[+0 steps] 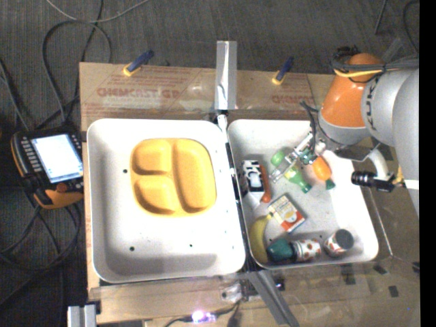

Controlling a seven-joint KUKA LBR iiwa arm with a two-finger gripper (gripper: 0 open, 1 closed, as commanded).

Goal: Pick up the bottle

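Note:
A small green bottle [289, 169] lies aslant in the upper middle of the right bin [354, 210]. My gripper [298, 157] hangs right over it, its metal tips down against the bottle's middle, so part of the green body is hidden. Whether the bottle sits between the tips is unclear. A second bottle-like thing with a dark green end and a patterned label [293, 251] lies on its side along the bin's front wall.
An orange carrot-like piece [323, 170] touches the gripper's right side. Also in the right bin are a black-and-white toy [253, 176], a red-orange carton [286, 212], a banana [257, 234] and a can [339, 241]. The left bin [109, 237] holds a yellow divided tray [174, 176].

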